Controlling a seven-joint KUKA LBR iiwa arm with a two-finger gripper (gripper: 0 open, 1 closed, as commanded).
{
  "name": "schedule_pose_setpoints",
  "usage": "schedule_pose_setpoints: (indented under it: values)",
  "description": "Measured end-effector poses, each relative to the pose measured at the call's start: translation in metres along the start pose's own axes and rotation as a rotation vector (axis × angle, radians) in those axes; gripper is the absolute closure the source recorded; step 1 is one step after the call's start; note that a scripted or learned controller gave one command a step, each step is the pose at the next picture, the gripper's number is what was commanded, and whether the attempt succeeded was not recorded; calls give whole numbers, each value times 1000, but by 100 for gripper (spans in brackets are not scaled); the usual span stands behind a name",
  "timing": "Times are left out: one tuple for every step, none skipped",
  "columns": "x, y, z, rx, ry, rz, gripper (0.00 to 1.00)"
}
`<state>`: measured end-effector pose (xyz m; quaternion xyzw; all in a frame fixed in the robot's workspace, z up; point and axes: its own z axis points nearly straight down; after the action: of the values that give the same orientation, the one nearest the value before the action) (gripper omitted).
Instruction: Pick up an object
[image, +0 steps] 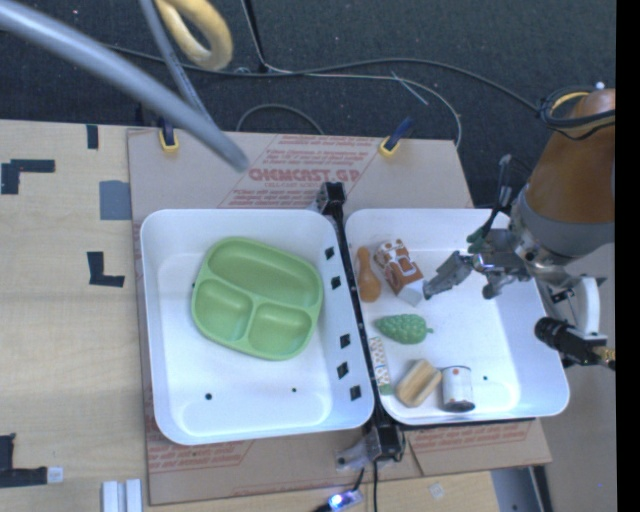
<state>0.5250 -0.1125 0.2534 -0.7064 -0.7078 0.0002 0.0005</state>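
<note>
Fingers first: the dark two-finger gripper (452, 275) hangs over the right-hand shallow white bin (530, 400), and whether its fingers are parted or closed I cannot tell from this slant; nothing shows between them. Just to the gripper's left, nearly touching its tip, sits the small brown-and-white box-shaped toy (397, 264), the closest candidate. Left of that box lies an orange carrot-shaped piece (367, 276), long axis running up and down the bin's wall. Below the box rests a green leafy lump (402, 327). My read: the reach goes leftward, short, toward the box.
</note>
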Motion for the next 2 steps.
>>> schedule_pose_setpoints:
  values:
    - [2, -10, 58, 5, 0, 2, 0]
    - [3, -13, 101, 6, 0, 2, 0]
